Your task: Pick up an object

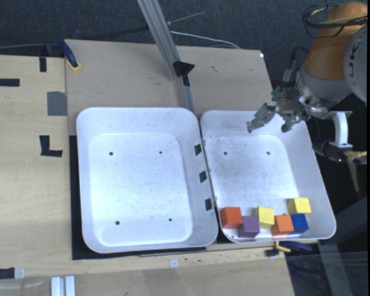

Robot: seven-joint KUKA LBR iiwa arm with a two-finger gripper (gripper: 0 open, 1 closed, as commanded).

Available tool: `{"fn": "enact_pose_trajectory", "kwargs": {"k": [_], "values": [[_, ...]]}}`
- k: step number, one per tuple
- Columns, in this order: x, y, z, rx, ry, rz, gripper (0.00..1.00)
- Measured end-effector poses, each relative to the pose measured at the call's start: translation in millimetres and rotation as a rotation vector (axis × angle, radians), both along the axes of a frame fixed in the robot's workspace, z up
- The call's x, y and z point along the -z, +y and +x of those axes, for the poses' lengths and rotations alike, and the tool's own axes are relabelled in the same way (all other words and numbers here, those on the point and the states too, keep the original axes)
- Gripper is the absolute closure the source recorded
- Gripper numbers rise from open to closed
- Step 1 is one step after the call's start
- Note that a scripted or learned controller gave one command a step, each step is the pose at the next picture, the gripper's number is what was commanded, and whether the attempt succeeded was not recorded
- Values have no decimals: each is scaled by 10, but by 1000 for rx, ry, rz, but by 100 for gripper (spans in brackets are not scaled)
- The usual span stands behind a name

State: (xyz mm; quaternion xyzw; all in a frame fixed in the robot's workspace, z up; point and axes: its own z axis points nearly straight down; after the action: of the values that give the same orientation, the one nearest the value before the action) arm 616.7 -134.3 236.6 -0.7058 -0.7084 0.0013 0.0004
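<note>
The arm [336, 48] is cut off by the right edge of the picture, so its upper part cannot be seen. The tool [272, 121] is small and blurred; its fingers cannot be told apart. Beside the orange block [283, 224], the blue block [300, 222] is partly hidden. The worktop [24, 116] is cut off at the left and bottom edges.

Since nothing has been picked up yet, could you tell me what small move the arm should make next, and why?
Probably carry the claw toward the near end of the right bin. It hangs open over the far edge, while the blocks, such as the orange block, sit clustered along the near wall.
</note>
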Motion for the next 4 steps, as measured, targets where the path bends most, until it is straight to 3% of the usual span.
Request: {"fn": "enact_pose_trajectory", "kwargs": {"k": [1, 2, 3, 4], "values": [[-177, 339, -287, 0, -1, 2, 0], [-125, -95, -191, 6, -2, -2, 0], [102, 204, -701, 3, 5, 2, 0], [-535, 241, -658, 1, -8, 0, 0]]}}
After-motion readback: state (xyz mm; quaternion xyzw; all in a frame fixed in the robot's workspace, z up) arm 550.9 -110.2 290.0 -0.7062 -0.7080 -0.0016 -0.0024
